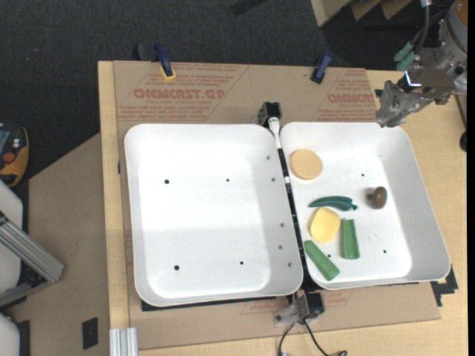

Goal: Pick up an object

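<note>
**Five pieces bunched in the right bin, my gripper waiting past its far corner**

Nearest, along the near edge of the shallow white plastic right bin (415, 269), lie a flat green stick (321, 260) and a second upright green stick (349, 239), flanking a smooth yellow lemon-shaped lump (324, 225). Just behind arches a dark green curved pod (332, 202); a small brown rounded nut (378, 197) sits apart toward the right wall. Farther, a tan flat disc (306, 164) rests near the divider. They look scattered loosely, as if dropped. My gripper (391, 110) hangs beyond the far right corner, carrying nothing; I cannot tell its opening.
</note>
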You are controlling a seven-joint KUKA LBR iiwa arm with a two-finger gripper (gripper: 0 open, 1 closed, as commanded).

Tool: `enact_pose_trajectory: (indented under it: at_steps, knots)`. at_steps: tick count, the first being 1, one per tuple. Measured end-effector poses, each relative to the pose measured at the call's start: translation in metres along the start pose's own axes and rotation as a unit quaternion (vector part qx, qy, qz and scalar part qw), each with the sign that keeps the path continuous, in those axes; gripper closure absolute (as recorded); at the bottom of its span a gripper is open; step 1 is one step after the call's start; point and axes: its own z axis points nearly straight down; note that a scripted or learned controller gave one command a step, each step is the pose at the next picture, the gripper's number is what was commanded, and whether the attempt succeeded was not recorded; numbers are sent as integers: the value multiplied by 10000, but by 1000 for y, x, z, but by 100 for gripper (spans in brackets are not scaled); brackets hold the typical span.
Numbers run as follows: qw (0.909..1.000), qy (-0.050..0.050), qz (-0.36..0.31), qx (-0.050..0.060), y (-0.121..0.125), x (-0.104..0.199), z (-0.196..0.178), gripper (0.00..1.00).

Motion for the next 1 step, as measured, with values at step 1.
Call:
enact_pose_trajectory:
  at_steps: [1]
  knots:
    - [9999,12,45,90,-19,-7,142,100]
